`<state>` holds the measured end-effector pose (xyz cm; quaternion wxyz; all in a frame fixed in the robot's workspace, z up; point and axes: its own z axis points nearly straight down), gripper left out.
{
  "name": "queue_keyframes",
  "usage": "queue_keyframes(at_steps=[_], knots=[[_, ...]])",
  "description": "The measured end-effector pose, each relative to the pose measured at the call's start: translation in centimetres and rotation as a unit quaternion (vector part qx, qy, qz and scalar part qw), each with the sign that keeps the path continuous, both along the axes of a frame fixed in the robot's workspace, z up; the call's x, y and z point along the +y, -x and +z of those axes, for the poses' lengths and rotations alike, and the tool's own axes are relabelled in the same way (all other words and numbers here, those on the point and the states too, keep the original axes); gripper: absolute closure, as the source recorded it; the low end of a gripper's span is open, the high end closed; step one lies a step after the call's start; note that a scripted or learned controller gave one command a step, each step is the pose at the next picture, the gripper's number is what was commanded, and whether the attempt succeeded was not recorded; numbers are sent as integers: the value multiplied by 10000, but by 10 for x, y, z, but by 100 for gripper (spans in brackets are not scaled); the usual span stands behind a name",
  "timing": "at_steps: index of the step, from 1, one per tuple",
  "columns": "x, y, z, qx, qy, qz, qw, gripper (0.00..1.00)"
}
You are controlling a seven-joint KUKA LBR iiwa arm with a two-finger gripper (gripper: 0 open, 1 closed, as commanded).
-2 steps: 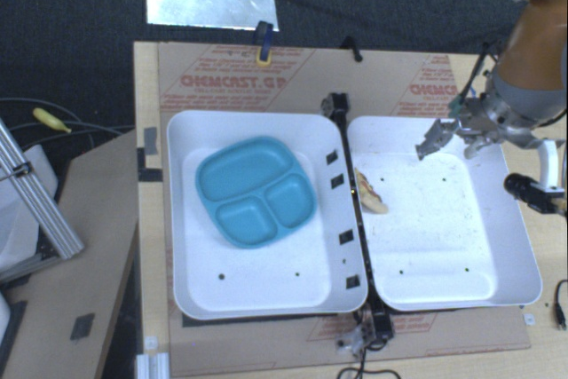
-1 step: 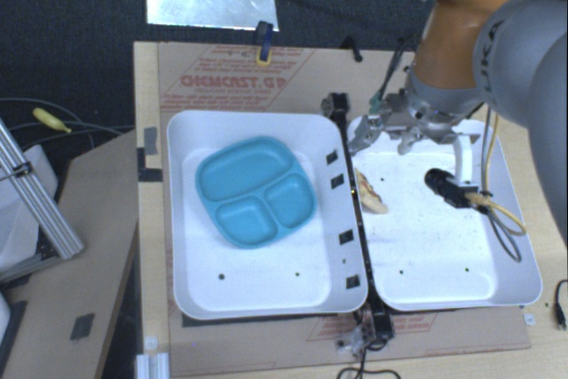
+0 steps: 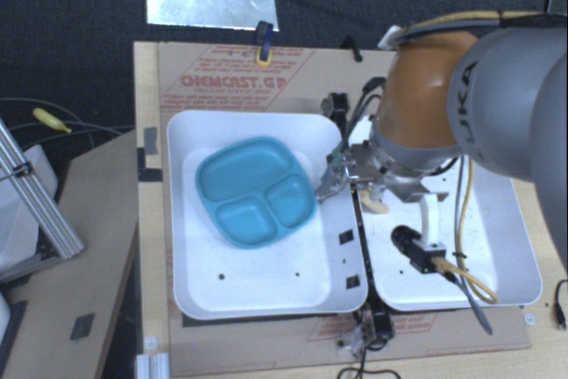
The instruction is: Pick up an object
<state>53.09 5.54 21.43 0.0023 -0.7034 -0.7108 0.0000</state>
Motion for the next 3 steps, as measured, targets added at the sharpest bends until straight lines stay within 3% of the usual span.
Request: queue_keyframes(at_steps=[1,2,3], knots=[[-5,-5,11,-36,9,-32,10000,100],[28,32,-12,1,8,-19,10000,100],[62,24,127,-102,-15,-6,9999,100]])
